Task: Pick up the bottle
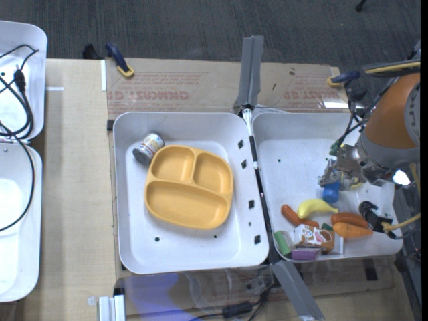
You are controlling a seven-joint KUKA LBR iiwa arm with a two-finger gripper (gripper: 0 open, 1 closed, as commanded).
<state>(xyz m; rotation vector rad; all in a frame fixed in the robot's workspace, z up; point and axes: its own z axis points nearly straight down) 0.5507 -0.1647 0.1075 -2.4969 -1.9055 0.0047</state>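
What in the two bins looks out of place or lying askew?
In the left bin, a small can lies on its side against the yellow divided plate, not upright. In the right bin, the toy food is heaped in the near corner, with the banana lying partly over a carrot.

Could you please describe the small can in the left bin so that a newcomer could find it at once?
Start at the left white bin, which holds a yellow divided plastic plate. Against the plate's upper-left edge lies a small silvery metal can, tipped on its side. It is the only metallic, cylindrical thing in that bin.
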